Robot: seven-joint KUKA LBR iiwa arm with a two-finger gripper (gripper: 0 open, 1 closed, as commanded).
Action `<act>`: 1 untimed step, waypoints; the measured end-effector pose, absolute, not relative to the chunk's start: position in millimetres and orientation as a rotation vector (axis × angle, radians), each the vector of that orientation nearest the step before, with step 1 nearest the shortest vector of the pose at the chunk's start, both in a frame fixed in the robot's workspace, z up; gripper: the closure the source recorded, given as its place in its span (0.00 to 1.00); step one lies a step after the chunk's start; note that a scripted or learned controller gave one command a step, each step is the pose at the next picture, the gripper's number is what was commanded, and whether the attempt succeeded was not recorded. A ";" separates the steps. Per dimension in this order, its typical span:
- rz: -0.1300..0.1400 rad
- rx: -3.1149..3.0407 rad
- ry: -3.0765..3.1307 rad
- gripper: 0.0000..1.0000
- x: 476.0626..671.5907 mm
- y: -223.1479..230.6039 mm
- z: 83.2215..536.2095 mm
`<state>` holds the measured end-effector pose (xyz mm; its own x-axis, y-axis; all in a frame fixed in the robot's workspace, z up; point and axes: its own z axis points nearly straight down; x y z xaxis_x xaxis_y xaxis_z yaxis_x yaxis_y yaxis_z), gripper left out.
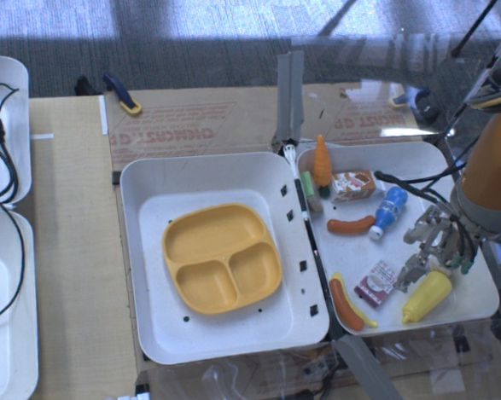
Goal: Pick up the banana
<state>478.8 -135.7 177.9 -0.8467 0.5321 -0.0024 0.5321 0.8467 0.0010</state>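
The banana is a thin yellow curve at the front left of the right bin, pressed against a red sausage on its left side. My gripper hovers over the right part of that bin, to the right of the banana and apart from it, just above a yellow mustard bottle. Its fingers look spread, with nothing between them. The orange band of the arm rises behind it.
The right bin also holds a pink packet, a blue bottle, another sausage, a snack packet and an orange bottle. The left bin carries a yellow divided plate.
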 end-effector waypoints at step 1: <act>0.008 0.683 3.058 0.00 482.0 -210.2 115.9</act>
